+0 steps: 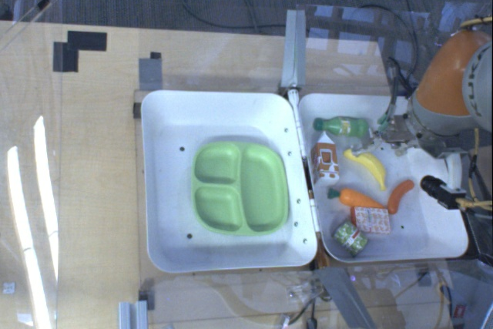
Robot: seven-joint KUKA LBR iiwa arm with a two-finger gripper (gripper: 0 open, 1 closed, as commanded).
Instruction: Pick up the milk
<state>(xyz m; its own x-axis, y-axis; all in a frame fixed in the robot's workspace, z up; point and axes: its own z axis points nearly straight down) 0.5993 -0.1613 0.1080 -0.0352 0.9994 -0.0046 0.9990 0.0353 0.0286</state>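
The milk (326, 159) stands by the right bin's (451, 243) left wall, the banana (370, 167) just beside; crowding risks a missed grasp. Jaws' state: cannot tell.

On your desk (92, 166) two bins sit side by side: the left bin (166, 243) holds a divided tray (239, 187) at its centre, and the right bin (447, 239) holds everything else. In the right bin you find the bottle (343, 126) at the upper left, the milk (326, 159) just below it against the left wall, and the banana (368, 166) right of the milk. Lower down lie the carrot (359, 198), the sausage (400, 195) to its right, the box (373, 219) beneath, and the can (349, 237) at the lower left.
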